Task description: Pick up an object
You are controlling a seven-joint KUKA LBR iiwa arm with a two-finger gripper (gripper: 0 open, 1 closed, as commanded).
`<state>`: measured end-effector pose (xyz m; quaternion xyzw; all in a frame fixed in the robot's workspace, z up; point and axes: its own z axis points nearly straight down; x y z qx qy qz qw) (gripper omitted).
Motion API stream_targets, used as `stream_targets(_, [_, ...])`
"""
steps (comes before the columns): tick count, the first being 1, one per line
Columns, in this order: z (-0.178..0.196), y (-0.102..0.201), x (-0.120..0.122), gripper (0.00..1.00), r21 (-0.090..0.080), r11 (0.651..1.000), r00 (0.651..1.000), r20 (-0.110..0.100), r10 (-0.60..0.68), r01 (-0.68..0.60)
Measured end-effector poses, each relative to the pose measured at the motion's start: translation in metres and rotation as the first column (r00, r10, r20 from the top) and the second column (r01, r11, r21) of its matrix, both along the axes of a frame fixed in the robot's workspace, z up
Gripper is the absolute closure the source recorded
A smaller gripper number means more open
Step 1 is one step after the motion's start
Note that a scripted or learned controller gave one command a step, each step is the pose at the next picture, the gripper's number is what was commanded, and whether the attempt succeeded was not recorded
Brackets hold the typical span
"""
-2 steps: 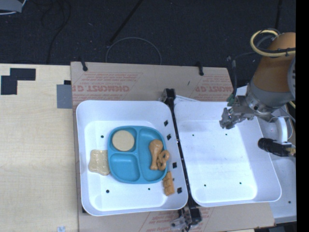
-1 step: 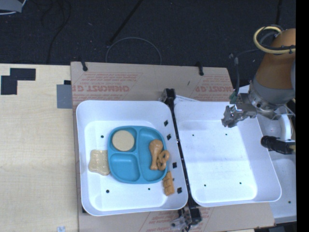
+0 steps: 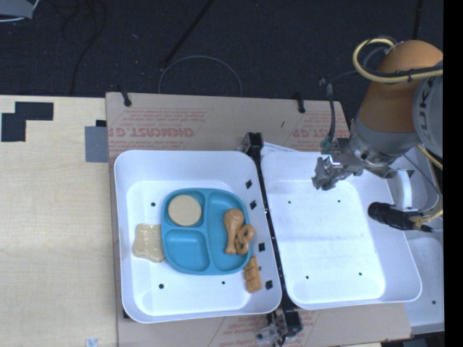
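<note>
A blue sectioned plate [image 3: 189,257] lies in the left bin [image 3: 137,186]. On it sit a round tan cookie [image 3: 184,210] and a tan pretzel-like piece [image 3: 237,231]. A pale toast-shaped piece [image 3: 148,242] rests against the plate's left edge. A small orange-brown piece [image 3: 252,275] lies by the plate's lower right corner. My gripper [image 3: 327,173] hangs over the upper part of the right bin [image 3: 340,266], far from all these objects, with nothing seen between its fingers.
A black divider [image 3: 264,223] runs between the two bins. Cardboard [image 3: 181,118] lies under the bins, with a wooden bench surface [image 3: 51,230] to the left. The arm's orange band [image 3: 398,85] looms at the upper right.
</note>
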<state>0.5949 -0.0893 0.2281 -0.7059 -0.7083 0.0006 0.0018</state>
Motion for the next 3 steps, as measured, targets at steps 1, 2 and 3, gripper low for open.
stream_targets(1, [-0.010, 0.054, 0.003, 1.00, 0.000, 1.000, 1.000, -0.001, 0.000, 0.000])
stream_targets(2, [-0.019, 0.104, -0.003, 1.00, 0.000, 1.000, 1.000, -0.002, 0.001, -0.001])
stream_targets(3, [-0.017, 0.166, 0.001, 1.00, 0.001, 1.000, 1.000, 0.000, 0.002, -0.002])
